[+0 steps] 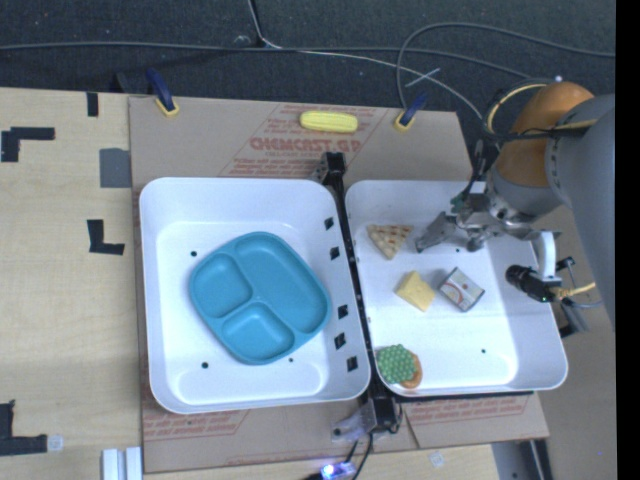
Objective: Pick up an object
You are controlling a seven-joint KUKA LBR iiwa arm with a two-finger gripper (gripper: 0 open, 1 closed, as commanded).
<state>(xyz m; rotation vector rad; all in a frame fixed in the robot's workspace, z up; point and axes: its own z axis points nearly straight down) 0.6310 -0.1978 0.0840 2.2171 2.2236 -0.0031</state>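
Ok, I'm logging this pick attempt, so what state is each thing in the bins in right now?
gripper: fingers open, low over right bin, holding nothing
pizza slice: flat, free, left of the fingers
yellow block: lying free
grey packet: lying free, tilted
green-topped piece: against the near rim
blue tray: upright in left bin

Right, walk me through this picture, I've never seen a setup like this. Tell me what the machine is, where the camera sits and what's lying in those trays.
One camera looks down at a slant on a bench with two shallow white bins. The grey arm with an orange band, reaching in from the right, is a robot; its gripper hangs over the right bin, with nothing visibly between its fingers. That bin holds a toy pizza slice, a yellow cheese-like block, a small grey box and a green-topped round toy. The left bin holds a blue divided plate. A yellow toy, perhaps a corn cob, lies on the cardboard behind the bins.
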